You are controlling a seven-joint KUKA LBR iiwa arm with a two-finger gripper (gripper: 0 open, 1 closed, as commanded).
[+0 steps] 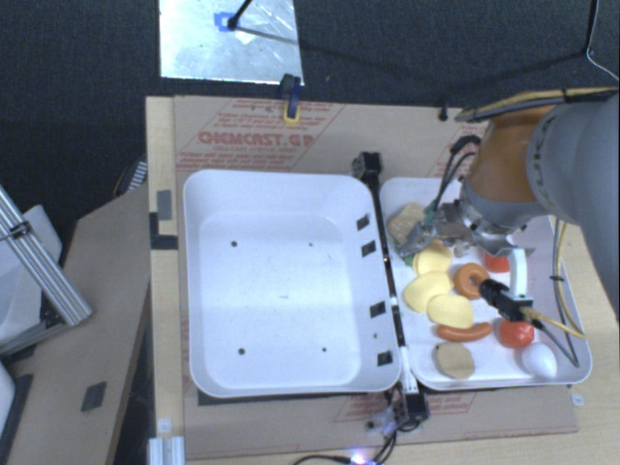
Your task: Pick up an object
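While my arm reaches in from the right, my gripper [438, 223] hangs low over the far end of the right bin [567, 374], beside its inner wall; whether it is wide, narrow or clasping anything I cannot tell, the wrist being in the way.

Stock, right bin, all candidates for picking, crowded toward the near and middle part:
- tan, rough-looking block [405, 221], just beside the gripper, likeliest target by my judgement;
- three pale yellow rounded pieces [438, 294], smooth, glossy, touching one another;
- orange ring [471, 279], doughnut-shaped;
- orange-red sausage shape [464, 332], long, slightly curved;
- red round piece [516, 333], tomato-like;
- white egg shape [539, 360], near corner;
- beige flat round [453, 359], matte.

Left bin [208, 260]: white, shallow, moulded, rounded corners, just beside the right one.

Smooth curved items may slip; the block's flat faces suit my grip better.
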